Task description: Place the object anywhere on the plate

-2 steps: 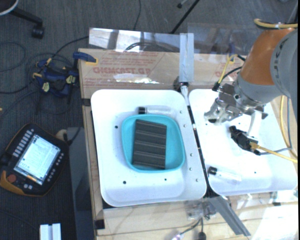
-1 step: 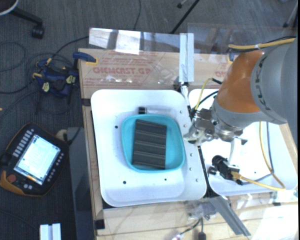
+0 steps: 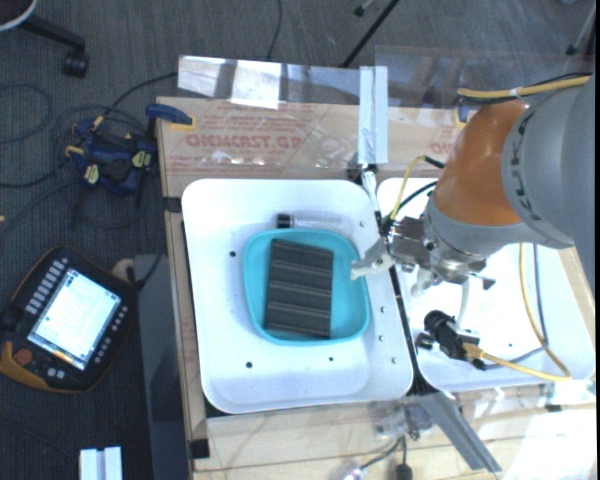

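Note:
A blue plate lies in the middle of the left bin. On it rests a dark grey ribbed rectangular block, flat and covering most of the plate's centre. A small clear tube with a black cap lies just beyond the plate's far rim. My gripper hangs over the divide between the two bins, at the plate's right edge and apart from the block. The orange band and grey wrist hide most of it from above. Nothing shows in its grasp.
The right bin sits under the arm, with yellow and black cables trailing across it. A cardboard sheet lies behind the bins. On the floor to the left are a teach pendant and blue clamps.

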